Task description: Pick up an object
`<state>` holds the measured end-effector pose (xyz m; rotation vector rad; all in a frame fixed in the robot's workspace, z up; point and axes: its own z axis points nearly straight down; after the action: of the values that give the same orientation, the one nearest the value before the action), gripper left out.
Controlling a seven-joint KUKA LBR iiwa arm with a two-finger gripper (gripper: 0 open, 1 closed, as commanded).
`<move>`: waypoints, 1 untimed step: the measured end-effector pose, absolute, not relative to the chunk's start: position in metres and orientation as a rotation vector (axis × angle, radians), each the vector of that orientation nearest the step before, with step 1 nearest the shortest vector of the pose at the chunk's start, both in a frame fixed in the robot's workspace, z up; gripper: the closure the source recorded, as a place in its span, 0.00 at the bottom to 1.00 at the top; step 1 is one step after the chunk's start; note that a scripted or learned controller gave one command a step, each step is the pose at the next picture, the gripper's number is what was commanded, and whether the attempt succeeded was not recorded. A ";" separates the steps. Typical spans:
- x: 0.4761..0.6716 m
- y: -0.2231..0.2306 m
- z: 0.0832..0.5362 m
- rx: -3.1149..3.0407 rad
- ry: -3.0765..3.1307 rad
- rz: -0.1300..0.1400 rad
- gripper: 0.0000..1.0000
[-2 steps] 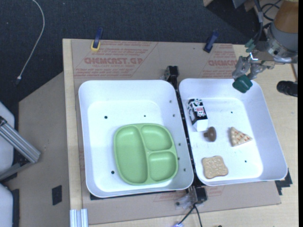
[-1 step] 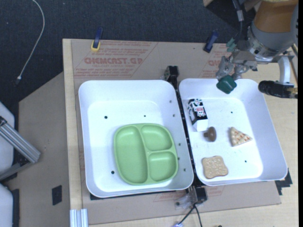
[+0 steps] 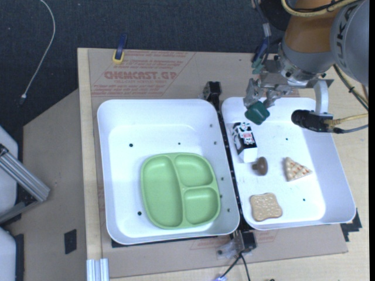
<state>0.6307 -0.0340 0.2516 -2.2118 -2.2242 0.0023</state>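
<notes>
My gripper (image 3: 258, 105) hangs over the back left corner of the right bin (image 3: 337, 174), and between its fingers is a small teal block (image 3: 256, 113), lifted above the bin floor. On that floor lie a black and white carton (image 3: 244, 140), a small brown lump (image 3: 260, 166), a pizza-slice toy (image 3: 296, 169) and a tan cracker (image 3: 265, 206). The carton is just below and left of the gripper, against the bin's left wall.
The left bin (image 3: 117, 157) holds a green divided plate (image 3: 179, 189). A black clamp (image 3: 212, 89) sits between the bins at the back. A black fitting with a cable (image 3: 310, 120) juts over the right bin beside the arm. A blue and yellow clip (image 3: 120, 50) is at the board's back edge.
</notes>
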 end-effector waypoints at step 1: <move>0.624 0.029 0.239 -2.211 -2.226 0.001 1.00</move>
<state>0.6240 0.0293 0.2385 -2.2106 -2.2258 0.0011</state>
